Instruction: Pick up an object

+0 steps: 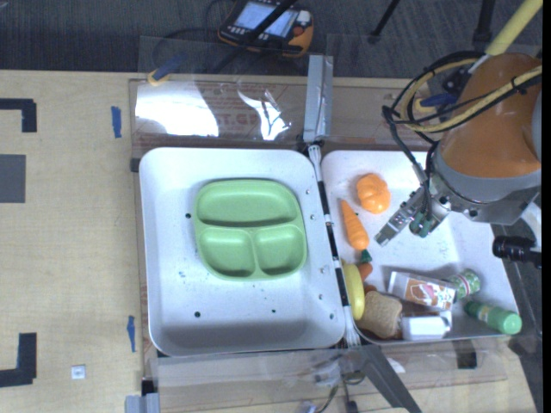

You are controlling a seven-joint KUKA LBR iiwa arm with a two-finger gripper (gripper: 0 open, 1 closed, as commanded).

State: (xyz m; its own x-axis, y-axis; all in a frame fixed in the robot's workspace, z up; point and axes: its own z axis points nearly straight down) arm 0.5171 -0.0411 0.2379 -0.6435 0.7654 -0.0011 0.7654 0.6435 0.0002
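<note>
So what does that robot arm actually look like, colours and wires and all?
The arm is bulky and rounded, with a broad orange band and a grey section below it toward the wrist. Yellow and black cables loop around its top, with a bit of blue among them. At the end sits a small gripper of dark and silvery metal parts, much slimmer than the arm.

Fixed overhead, slanting onto bins [164, 231]

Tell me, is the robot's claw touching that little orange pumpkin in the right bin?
Apart. In the camera view, the gripper hangs to the right of and below the orange pumpkin, with a strip of bare white bin floor plainly visible between them.
</note>
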